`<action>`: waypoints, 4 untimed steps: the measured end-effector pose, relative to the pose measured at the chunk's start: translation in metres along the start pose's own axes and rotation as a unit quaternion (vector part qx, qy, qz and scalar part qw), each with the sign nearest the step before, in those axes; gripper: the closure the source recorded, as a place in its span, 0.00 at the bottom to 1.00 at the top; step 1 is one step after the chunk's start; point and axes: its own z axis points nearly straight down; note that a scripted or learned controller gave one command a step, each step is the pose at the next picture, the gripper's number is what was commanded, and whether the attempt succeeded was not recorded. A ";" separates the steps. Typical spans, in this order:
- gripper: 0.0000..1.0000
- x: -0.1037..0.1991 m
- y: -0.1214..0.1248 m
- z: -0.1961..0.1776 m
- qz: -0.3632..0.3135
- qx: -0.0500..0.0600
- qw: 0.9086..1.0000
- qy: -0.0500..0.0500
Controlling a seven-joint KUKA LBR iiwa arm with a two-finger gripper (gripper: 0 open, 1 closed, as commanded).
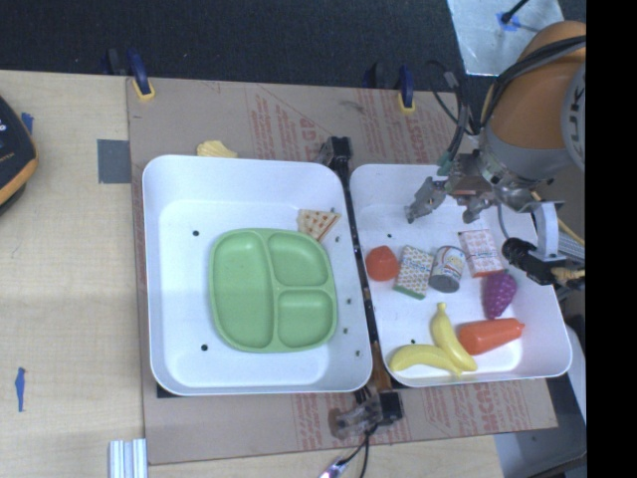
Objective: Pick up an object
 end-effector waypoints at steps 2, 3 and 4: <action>0.00 -0.040 -0.074 0.068 0.000 0.000 1.000 0.000; 0.00 -0.013 -0.125 0.105 0.000 0.000 1.000 0.000; 1.00 -0.014 -0.126 0.095 -0.001 0.001 1.000 0.000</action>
